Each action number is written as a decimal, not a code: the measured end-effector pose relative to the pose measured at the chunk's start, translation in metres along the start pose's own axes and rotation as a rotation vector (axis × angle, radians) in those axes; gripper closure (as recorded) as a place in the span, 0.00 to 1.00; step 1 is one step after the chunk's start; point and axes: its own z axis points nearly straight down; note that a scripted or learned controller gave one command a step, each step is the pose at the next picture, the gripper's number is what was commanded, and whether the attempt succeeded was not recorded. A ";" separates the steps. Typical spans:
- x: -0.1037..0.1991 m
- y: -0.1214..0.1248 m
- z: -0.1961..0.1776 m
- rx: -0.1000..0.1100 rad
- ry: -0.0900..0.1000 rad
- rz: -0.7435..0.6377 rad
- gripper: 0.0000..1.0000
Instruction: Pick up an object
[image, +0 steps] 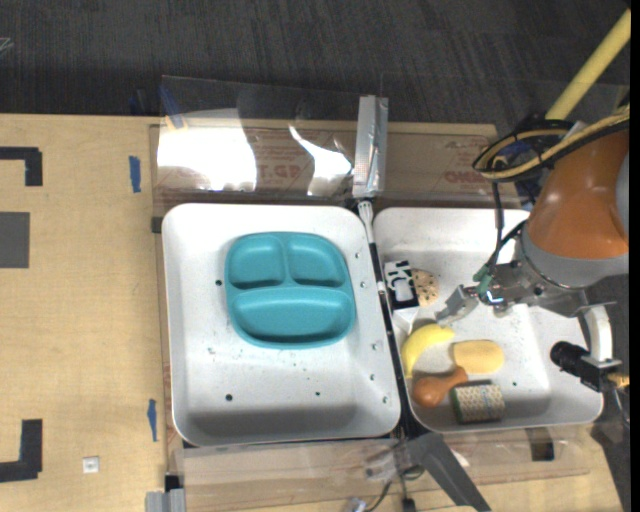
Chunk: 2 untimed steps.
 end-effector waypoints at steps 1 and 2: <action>-0.005 -0.026 0.047 -0.001 0.000 -0.125 0.00; -0.004 -0.038 0.095 -0.011 -0.006 -0.356 0.00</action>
